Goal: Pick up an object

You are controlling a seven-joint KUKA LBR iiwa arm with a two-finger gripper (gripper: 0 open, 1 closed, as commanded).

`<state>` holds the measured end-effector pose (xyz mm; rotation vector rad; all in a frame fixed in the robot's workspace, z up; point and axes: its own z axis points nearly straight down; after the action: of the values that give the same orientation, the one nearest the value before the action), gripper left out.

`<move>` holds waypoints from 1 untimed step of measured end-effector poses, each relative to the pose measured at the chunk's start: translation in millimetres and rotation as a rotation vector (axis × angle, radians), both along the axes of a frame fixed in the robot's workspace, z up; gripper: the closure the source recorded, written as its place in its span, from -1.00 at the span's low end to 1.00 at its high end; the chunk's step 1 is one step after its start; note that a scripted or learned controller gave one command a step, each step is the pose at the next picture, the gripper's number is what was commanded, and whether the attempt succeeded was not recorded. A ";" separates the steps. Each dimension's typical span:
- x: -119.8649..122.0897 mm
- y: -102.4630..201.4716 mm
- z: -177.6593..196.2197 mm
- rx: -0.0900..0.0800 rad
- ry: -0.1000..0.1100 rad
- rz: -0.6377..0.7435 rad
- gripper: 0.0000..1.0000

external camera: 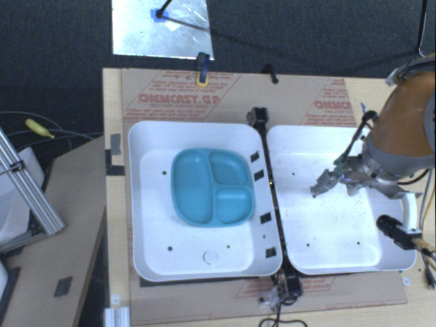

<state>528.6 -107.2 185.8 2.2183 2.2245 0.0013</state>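
A blue three-compartment plate (pixel 211 187) lies flat in the middle of the left bin (pixel 150 148). A small white round disc (pixel 210 256) rests near that bin's front wall. My gripper (pixel 323 185) reaches in from the right and hangs over the middle of the right bin (pixel 300 142), pointing left, well apart from the plate. Nothing shows in its grasp.
A black divider with clips (pixel 267 189) runs between the two bins. Both bins sit on a cardboard sheet (pixel 177 94). A yellow and blue clamp (pixel 202 69) stands behind the left bin. A metal frame (pixel 27 189) sits off the bench at the left.
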 end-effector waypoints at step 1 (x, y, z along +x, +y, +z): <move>-4.7 170.5 -1.6 0.007 0.000 0.017 -1.00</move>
<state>523.9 63.4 184.1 2.2022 2.2472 0.0099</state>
